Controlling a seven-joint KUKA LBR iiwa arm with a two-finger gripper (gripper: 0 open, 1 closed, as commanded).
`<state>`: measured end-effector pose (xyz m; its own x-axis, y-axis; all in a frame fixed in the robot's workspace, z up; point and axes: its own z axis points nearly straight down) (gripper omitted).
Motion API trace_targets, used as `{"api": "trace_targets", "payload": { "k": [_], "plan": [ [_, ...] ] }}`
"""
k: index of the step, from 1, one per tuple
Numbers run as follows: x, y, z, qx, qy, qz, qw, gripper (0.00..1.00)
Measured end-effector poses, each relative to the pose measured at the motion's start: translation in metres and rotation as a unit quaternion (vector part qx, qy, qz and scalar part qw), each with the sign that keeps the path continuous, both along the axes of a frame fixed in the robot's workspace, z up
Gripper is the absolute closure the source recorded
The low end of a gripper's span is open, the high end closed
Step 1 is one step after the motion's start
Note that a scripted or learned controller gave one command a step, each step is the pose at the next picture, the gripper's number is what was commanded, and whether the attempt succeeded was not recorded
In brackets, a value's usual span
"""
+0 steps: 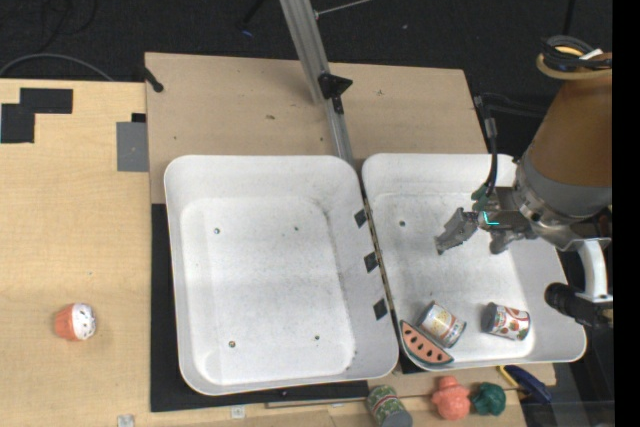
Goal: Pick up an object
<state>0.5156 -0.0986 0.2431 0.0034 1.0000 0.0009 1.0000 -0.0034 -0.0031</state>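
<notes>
In the right bin (420, 177) lie a small tin can (439, 323), a red-and-white can (506, 321) and a watermelon slice (424, 346) along its front edge. My gripper (475, 230) hangs over the middle of that bin, above and behind the cans, with its fingers spread open and nothing between them. The grey arm with its orange band (572, 140) comes in from the right.
The left bin (190, 177) sits beside the right one. A metal rail (305, 30) slants down to the divide between the bins. In front of the right bin lie a green can (385, 404), a pink toy (451, 397) and a green toy (489, 399). An orange-white ball (75, 322) rests far left.
</notes>
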Motion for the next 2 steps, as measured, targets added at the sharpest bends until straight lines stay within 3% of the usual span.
{"api": "trace_targets", "payload": {
  "k": [2],
  "plan": [
    [-0.005, -0.002, -0.126, 0.0006, 0.004, 0.001, 1.0000, 0.00]
  ]
}}
